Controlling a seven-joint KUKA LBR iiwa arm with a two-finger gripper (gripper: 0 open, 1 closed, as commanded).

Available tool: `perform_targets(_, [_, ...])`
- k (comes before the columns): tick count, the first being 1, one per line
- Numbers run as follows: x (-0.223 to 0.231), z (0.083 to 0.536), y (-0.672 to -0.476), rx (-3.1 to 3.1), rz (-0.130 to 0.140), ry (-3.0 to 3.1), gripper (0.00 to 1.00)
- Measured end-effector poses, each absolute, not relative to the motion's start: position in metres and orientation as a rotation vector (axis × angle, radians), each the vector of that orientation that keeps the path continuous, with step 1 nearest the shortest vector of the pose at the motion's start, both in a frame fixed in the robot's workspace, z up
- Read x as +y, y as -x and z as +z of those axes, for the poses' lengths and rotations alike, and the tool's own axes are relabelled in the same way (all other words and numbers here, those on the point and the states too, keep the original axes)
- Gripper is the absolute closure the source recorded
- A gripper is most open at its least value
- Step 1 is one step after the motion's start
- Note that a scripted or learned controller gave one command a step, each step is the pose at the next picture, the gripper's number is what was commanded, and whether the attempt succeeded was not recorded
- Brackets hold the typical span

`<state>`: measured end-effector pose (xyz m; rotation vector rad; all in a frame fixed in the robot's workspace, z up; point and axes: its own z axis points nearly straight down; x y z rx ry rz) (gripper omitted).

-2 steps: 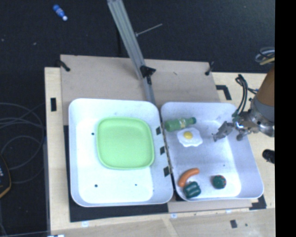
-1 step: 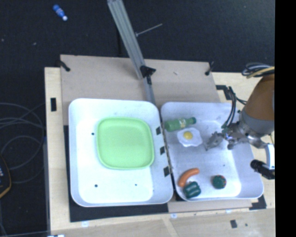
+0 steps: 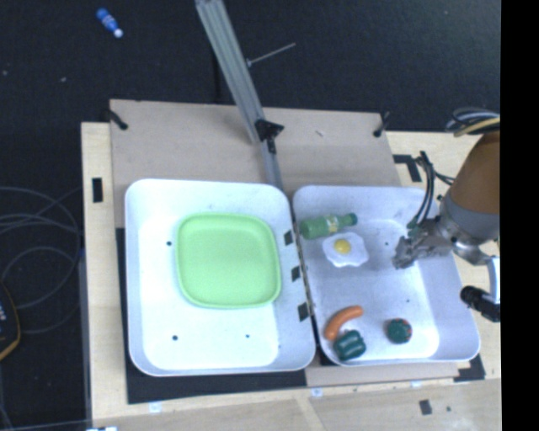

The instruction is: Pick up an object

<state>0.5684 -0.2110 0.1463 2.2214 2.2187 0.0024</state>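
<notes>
You're at the approach step: in the right bin (image 3: 438, 278) the gripper (image 3: 408, 251), whose grasp state I cannot tell, hangs right of the fried egg (image 3: 344, 250), so next descend onto it.

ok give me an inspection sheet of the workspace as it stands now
surface: bench bearing two white bins side by side, left bin, right bin
job's things: in the right bin, green bottle lying flat, fried egg, sausage, green pepper, dark green round item
clutter: light green plate in the left bin
grippers: hand over the right bin, right of the egg, holding nothing seen
cables: dark cables left of the bench
surroundings: dark floor, small blue item top left
</notes>
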Motion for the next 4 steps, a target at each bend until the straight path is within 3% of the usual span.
perform_targets(1, [-0.221, 0.200, -0.573, 2.217, 0.004, -2.219, 1.00])
perform_targets(2, [-0.222, 0.216, -0.574, 2.220, 0.002, -2.221, 1.00])
perform_targets(4, [-0.130, 0.238, -0.592, 2.225, 0.003, -2.217, 1.00])
